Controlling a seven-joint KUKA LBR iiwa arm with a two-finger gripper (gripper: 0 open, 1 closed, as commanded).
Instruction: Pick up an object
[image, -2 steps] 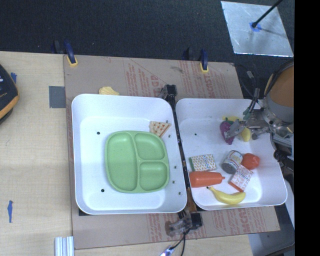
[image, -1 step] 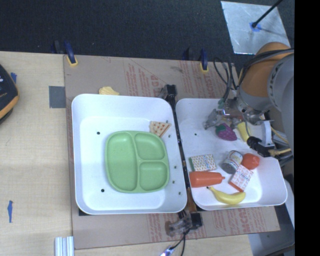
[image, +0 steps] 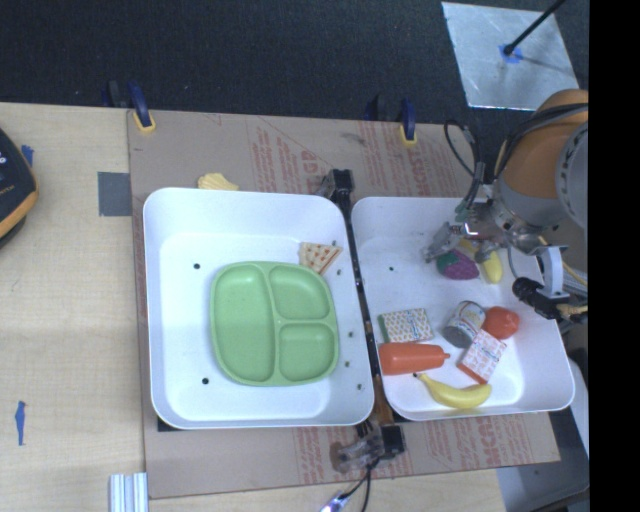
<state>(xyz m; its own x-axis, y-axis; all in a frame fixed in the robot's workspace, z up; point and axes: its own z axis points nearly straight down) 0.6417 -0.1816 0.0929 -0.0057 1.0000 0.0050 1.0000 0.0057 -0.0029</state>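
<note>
I'm looking down on both bins, and my arm comes in from three o'clock, grey with the orange band showing at the upper right. The gripper sits low over the right bin, at about one o'clock within it. Directly under it lies a purple, plum-like toy with a small yellow piece just beside it at three o'clock. Whether the fingers are spread or closed, I cannot tell; the metal parts blur together from here, and I see nothing clearly pinched between them.

Lower in the same bin, toward five o'clock, I've got a cluster: a small tin can lying tilted, a red tomato-like piece touching it at three o'clock, a red-and-white packet below those, an orange carrot at nine o'clock of the packet, a patterned square card just above the carrot, and a banana along the bottom wall.

The left bin holds a green divided plate near its centre, with a waffle-patterned cracker at its one o'clock corner. A yellow scrap lies outside that bin at twelve o'clock.
</note>
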